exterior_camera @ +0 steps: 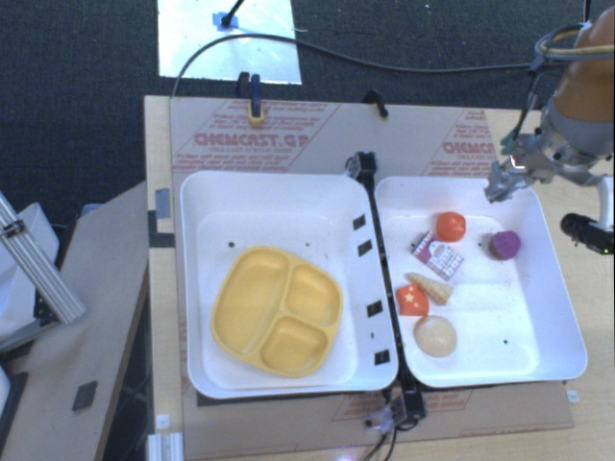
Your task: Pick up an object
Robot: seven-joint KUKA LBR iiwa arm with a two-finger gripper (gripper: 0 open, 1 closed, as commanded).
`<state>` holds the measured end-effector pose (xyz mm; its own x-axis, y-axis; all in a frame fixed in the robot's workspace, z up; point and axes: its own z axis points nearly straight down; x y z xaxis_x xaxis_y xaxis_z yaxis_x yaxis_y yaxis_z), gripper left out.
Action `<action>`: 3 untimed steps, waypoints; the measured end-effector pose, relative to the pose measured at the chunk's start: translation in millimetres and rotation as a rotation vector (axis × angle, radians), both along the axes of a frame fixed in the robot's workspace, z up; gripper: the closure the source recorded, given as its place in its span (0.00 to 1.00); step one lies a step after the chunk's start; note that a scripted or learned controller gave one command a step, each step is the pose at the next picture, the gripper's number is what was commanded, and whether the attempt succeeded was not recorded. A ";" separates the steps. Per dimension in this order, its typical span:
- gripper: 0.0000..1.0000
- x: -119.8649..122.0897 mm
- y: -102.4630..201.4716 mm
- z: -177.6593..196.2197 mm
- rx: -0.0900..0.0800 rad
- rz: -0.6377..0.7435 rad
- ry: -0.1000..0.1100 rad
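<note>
The right bin holds several small things: an orange-red ball, a purple piece, a pink-and-white packet, a tan wedge, a red piece and a pale round piece. My gripper hangs over the bin's far right corner, above and right of the orange-red ball and above the purple piece. Nothing shows between its fingers.
The left bin holds a yellow divided tray. A black clip strip runs down the seam between the bins. Cables cross the dark floor behind, and a metal bar sits at the left.
</note>
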<state>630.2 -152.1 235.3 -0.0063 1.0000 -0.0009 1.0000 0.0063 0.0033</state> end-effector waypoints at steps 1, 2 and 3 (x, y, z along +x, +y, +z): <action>1.00 5.5 63.9 -6.6 0.003 0.004 0.004; 1.00 15.9 110.7 -14.3 0.002 0.003 0.003; 1.00 14.6 168.1 -6.0 0.002 0.004 0.004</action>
